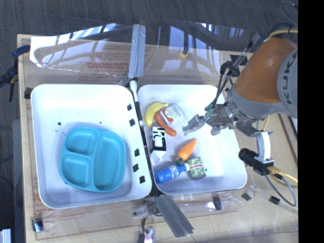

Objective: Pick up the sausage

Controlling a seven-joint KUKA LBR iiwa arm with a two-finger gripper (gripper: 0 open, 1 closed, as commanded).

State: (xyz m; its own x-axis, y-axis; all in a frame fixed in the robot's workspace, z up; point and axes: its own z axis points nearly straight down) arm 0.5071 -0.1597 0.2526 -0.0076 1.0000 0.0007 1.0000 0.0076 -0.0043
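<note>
At the near edge of the right bin (228,178) a blue bottle (169,173) lies on its side, its neck end against a small jar with a green-patterned label (197,168). Just behind them an orange carrot (186,150) lies at a slant, its green top toward the bottle. To the left, against the wall between the bins, stands a small black-and-white card (159,138). Farther back, the sausage (165,123), reddish-orange, lies on the bin floor touching the yellow banana (152,113) on its left, with a clear crinkled wrapper (176,111) just beside both at the back. The claw (193,124) hovers over the middle of this bin, just to the right of the sausage and apart from it; its fingers look slightly apart with nothing between them. The grey arm with its orange band (263,72) reaches in from the right. The left bin (45,105) holds a blue divided tray (93,158) with three compartments, lying flat toward the near side. Both bins sit side by side on the table (76,59).
</note>
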